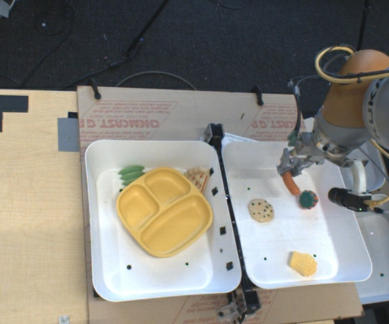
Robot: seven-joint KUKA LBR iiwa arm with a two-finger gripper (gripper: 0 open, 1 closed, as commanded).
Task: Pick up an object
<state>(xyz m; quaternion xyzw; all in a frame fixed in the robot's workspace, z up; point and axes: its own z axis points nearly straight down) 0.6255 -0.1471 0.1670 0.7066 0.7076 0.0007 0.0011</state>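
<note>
Meanwhile, the pincer [294, 167] hangs low over the right bin [356, 262], at the toy carrot's [297, 187] orange tip; its grip cannot be told, and no lift is evident yet.

The bench [26, 214] showed pale wood on the left, with a cardboard sheet [181, 117] laid flat upon it. Two white bins sat side by side on that cardboard, the left bin [107, 275] touching the right bin [343, 272] along the middle.
</note>
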